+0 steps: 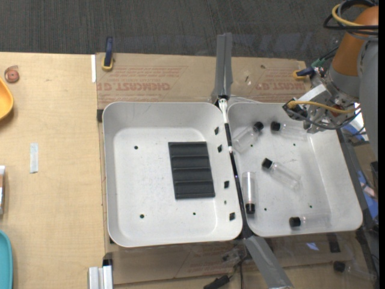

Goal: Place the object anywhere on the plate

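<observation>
A black ribbed plate point(191, 170) lies flat in the middle of the left bin point(120, 161). Several clear vials with black caps lie in the right bin point(337, 179): one point(280, 173) near the middle, one point(248, 191) along the left wall, one point(245, 137) at the upper left, and a short one point(295, 222) at the front. A lone black cap point(276, 126) sits near the back. My gripper point(310, 121) hangs over the back right corner of the right bin, wrapped in cables, apart from the vials.
The grey arm with its orange band point(352, 47) comes in from the upper right. A metal divider point(224, 71) runs between the bins. Cardboard point(156, 80) lies behind them. An orange dish point(5, 101) and small items rest on the wooden bench to the left.
</observation>
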Tool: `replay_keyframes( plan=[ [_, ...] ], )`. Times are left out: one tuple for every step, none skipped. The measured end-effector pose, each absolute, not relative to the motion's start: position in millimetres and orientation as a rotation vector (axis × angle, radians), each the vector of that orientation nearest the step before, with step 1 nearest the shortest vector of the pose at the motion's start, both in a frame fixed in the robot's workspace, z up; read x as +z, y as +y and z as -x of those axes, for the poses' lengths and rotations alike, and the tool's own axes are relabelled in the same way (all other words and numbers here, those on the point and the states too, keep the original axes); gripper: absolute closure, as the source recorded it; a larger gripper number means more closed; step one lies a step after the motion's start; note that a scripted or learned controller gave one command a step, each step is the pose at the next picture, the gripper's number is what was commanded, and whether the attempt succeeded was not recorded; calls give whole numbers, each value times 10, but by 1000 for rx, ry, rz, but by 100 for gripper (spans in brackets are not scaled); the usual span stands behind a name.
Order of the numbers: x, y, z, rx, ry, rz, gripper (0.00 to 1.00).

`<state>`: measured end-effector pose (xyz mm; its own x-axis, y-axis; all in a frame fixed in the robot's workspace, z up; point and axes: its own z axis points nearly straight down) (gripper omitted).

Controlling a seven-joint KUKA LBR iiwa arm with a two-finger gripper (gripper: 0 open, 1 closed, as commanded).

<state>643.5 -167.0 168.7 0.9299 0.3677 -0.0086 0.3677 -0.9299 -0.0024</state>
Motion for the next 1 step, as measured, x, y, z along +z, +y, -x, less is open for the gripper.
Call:
replay_keyframes(
  plan=[
    [2197,-732,-6413,4,-311,3126,100]
  ],
)
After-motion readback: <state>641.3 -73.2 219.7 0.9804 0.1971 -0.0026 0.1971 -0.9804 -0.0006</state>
